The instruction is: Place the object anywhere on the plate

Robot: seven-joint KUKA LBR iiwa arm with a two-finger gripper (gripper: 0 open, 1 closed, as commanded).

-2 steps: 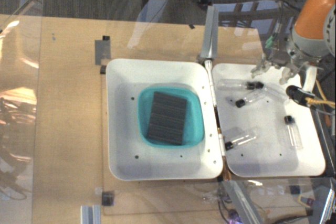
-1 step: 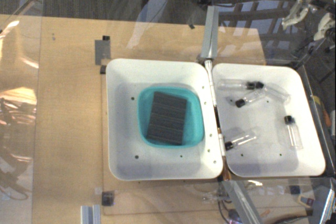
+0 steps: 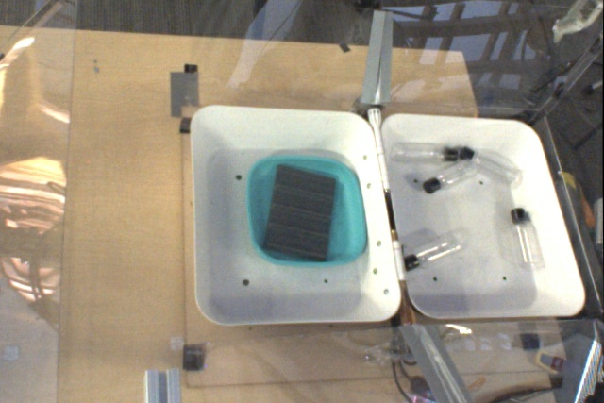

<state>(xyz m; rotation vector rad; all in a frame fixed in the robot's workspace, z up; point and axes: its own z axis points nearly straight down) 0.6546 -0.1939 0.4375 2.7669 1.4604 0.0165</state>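
Bench [image 3: 113, 203] carries two white bins side by side. Left bin [image 3: 217, 288] holds a teal square plate [image 3: 351, 231], and a dark grey ribbed rectangular block [image 3: 301, 211] lies flat on it, slightly tilted, near the plate's middle. Right bin [image 3: 557, 288] holds several clear plastic vials with black caps [image 3: 444, 179], scattered apart, one vial [image 3: 526, 236] near its right wall.

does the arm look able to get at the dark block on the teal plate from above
Probably yes. The dark block lies flat on the teal plate in the left bin, with nothing over or against it.
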